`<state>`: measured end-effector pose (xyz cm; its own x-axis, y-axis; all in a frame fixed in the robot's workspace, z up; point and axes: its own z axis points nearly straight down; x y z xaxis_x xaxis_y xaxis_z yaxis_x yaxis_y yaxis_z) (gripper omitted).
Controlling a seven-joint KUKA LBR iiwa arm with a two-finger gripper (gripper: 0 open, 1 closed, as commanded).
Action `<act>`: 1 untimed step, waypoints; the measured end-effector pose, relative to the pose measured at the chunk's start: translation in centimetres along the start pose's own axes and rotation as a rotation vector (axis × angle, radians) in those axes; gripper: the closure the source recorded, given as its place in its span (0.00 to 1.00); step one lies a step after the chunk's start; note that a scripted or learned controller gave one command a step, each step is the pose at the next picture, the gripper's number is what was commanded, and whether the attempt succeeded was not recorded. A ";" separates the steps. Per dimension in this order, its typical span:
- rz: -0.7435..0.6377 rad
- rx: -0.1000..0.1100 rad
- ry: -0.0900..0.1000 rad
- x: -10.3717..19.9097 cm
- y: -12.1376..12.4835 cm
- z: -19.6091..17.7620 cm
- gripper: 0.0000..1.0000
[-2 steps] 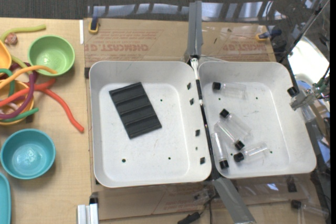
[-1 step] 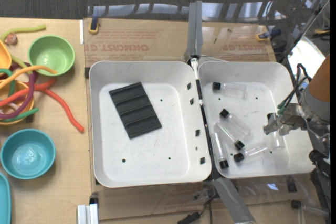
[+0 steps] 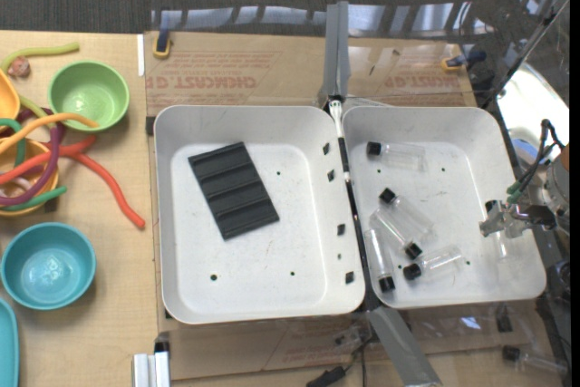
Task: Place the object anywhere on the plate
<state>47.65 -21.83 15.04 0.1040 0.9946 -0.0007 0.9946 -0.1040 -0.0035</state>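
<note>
**Arm parked at the edge, vials waiting in the right bin**

Looking down from the overhead camera: two white bins side by side. The left bin [image 3: 181,285] holds a black ribbed plate [image 3: 233,190], lying flat and turned at an angle, upper left of the bin's middle. My guess is that's the drop target, since it's the only plate-like thing in there.

The right bin [image 3: 507,285] has a scatter of clear plastic vials with black caps. One vial [image 3: 399,155] sits near the top, and the rest cluster [image 3: 403,240] lower down, lying on their sides at random angles, some touching. Looks like they were just dumped in, so any of them could be the object to move.

The gripper [image 3: 504,220] sits at the right bin's right rim, near the vials but apart from them. Too small and blurry for me to read; can't tell whether the pincer is spread or closed.

Left of the bins there's a green bowl [image 3: 89,95], a teal bowl [image 3: 49,266] and some coloured rubbery strips [image 3: 54,149].
</note>
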 end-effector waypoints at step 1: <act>-0.118 0.000 0.002 0.1 0.0 4.3 1.00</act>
<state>47.67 -21.73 10.75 -0.0134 0.9999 0.0012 0.9999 0.0134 -0.0034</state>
